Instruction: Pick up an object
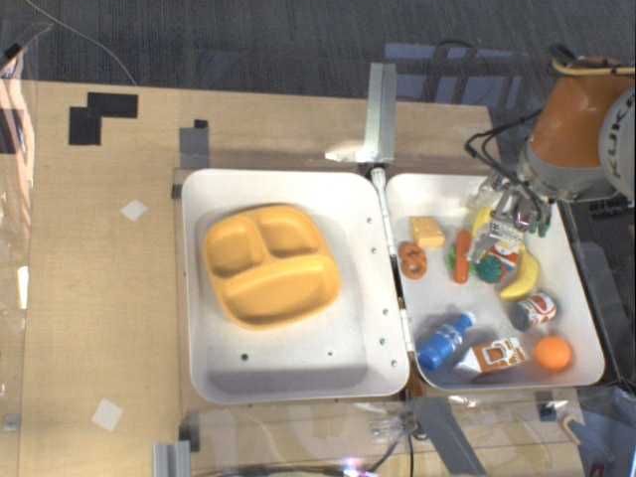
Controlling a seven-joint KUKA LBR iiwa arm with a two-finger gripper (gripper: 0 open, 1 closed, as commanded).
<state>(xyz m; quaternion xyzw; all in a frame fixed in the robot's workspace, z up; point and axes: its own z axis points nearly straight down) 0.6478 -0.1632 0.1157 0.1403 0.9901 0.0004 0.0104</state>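
Observation:
The right bin (576, 266) holds several small items. My gripper (509, 219) hangs at its far right part, under the orange-banded wrist (576, 127). Directly below and in front of it lie a red, green and white packet (494, 262) and a yellow banana (523, 277), partly covered by the gripper. Left of them are an orange-red carrot-like stick (461, 256), a yellow cheese block (427, 232) and a brown pretzel (412, 260). I see nothing clearly held.
At the bin's near side lie a blue bottle (443, 340), a small carton (499, 356), an orange (554, 354) and a can (535, 311). The left bin (288, 366) carries a yellow divided plate (270, 263). A metal post (380, 117) stands behind the bins.

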